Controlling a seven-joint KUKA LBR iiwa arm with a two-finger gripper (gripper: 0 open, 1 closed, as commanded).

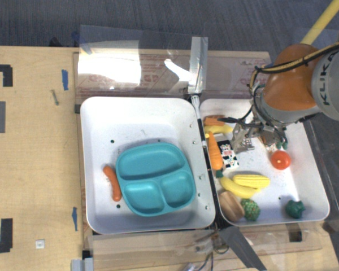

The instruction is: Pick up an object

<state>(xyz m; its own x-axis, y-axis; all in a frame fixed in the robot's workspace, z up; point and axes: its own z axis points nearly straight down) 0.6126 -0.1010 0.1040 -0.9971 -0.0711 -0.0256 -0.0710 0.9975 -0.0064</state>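
**Gripper lowered over the right bin; no object secured**

The arm (296,83) is seen reaching in from the right, its orange band above the wrist. The gripper (247,139) is poised low over the upper part of the right bin (316,179), near the bin's left wall. Whether the claw is released or clenched cannot be told: the metal parts are small and tangled with cables. Nothing is seen between them.

Candidate objects are noted in the right bin: a carrot (214,154) along the left wall, a small black-and-white printed item (228,157) just beside it, a corn cob (251,180) lying on a banana (237,187), a red tomato (281,160) to the right of the gripper, a broccoli floret (250,209), a brown rounded piece (231,206) and a dark green item (294,209) near the front edge.

The left bin (96,123) is noted to bear a teal divided tray (155,178) and a sausage (113,182) beside it.

The step is judged to be the approach or descent before a grasp. A choice of target is called for next; the printed item and the carrot lie nearest. A clean descent astride one object would be needed, with the crowded left wall avoided.
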